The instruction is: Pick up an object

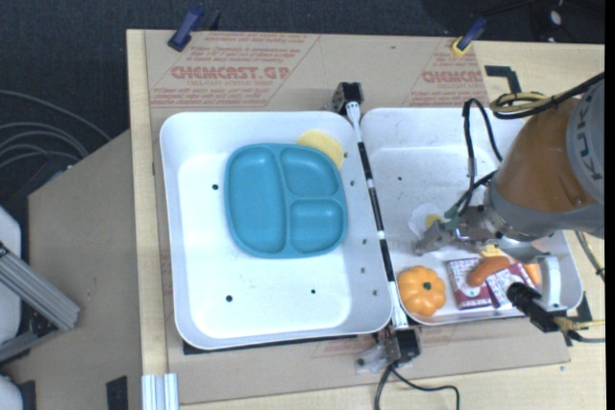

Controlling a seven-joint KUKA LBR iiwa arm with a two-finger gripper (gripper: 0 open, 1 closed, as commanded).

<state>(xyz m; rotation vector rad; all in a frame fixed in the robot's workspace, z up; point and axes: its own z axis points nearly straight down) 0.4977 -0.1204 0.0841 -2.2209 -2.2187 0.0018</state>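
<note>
The arm (553, 163) is running off the right edge and covering much of the right bin (404, 134). The blue divided tray (284, 199) is hiding part of a yellow object (324, 145). The maroon packet (478, 288) is lying partly under an orange item (488, 268); its print is too small to read.

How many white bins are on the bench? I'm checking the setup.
2. The left bin holds a blue divided tray; the right bin sits beside it, with a small orange pumpkin near its front corner.
</note>
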